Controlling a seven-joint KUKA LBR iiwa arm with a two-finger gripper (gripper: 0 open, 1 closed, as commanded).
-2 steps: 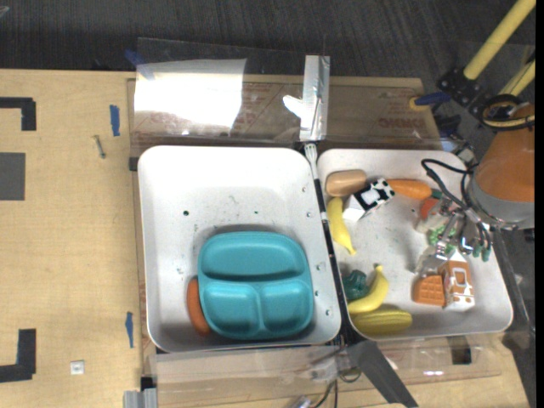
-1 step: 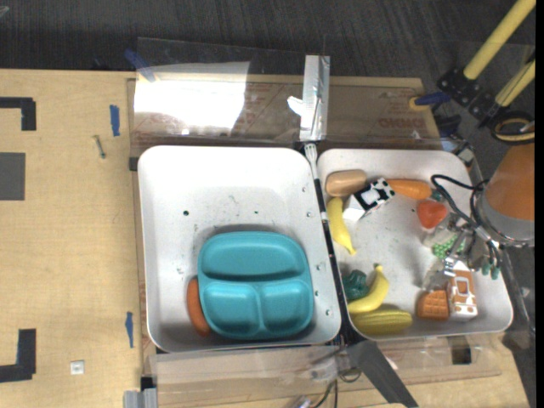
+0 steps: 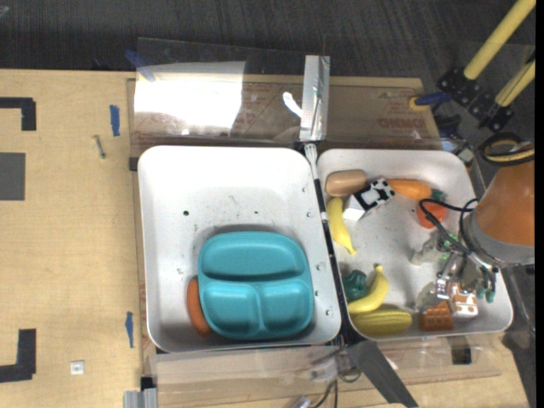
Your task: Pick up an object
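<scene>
My gripper (image 3: 449,289) hangs low over the front right corner of the right bin (image 3: 399,164), with the arm's orange band (image 3: 512,212) above it at the right edge. A small brown-orange block (image 3: 436,317) lies just below the gripper, and a white and orange piece (image 3: 464,303) sits beside it. The same bin holds a tan bun (image 3: 344,181), a black and white toy (image 3: 372,195), a carrot (image 3: 410,189), a thin banana (image 3: 340,225), a curved banana (image 3: 371,293), a green piece (image 3: 354,281) and a yellow corn cob (image 3: 384,320).
The left bin (image 3: 170,185) holds a teal divided plate (image 3: 254,284) with an orange object (image 3: 195,306) partly hidden under its left edge. A clear plastic sheet (image 3: 195,100) and a metal post (image 3: 314,96) stand behind the bins. Yellow bars (image 3: 501,28) cross the top right.
</scene>
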